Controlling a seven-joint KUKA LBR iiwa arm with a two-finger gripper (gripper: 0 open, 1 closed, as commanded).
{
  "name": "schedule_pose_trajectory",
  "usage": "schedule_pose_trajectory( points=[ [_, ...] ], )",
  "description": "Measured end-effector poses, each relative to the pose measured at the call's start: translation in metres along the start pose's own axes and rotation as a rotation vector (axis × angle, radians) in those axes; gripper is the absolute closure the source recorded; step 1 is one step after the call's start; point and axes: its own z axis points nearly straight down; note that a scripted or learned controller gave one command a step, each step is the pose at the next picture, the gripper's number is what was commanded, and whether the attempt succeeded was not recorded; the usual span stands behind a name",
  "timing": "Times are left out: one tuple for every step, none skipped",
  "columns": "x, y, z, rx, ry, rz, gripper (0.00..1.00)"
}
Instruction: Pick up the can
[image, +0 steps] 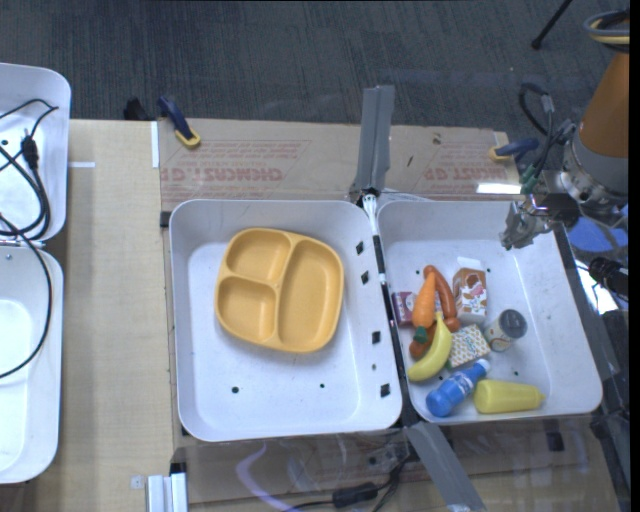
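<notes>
A dark grey carpeted floor lies behind a pale wooden bench (110, 300), on which a sheet of brown cardboard (300, 165) carries two shallow white bins side by side. The left bin (200, 400) holds a yellow divided plate (280, 290), lying flat toward the bin's upper middle. The right bin (560, 300) holds a huddle of small things, and the can (508, 327) is among them: a small tin with a dark round top, standing toward the right of the huddle. Taking the can as the mark, a small red and white carton (470, 292) lies just up and to its left, a checkered cracker-like piece (468, 346) sits just beside it on the left, and a yellow squeeze bottle (508, 397) lies on its side below it. A blue bottle (455, 390) lies down and left of the can, touching the yellow one's end; a banana (433, 350) and an orange carrot (428, 298) lie farther to the left, with a small dark red packet (403, 307) beyond them. The gripper (520, 228) hangs well up from the can, over the right bin's upper right corner, apart from all the things in it; whether its jaws are spread or pressed together I cannot tell. A blue clamp (178, 122) grips the cardboard's far left edge.
</notes>
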Motion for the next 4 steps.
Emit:
schedule_pose_trajectory(
  points=[
    [0.035, -0.047, 0.006, 0.001, 0.0, 0.083, 0.0],
    [0.005, -0.101, 0.115, 0.001, 0.002, 0.224, 0.0],
    [-0.002, -0.046, 0.149, -0.003, 0.001, 0.238, 0.0],
    [0.015, -0.099, 0.168, -0.002, 0.002, 0.079, 0.0]
  ],
)
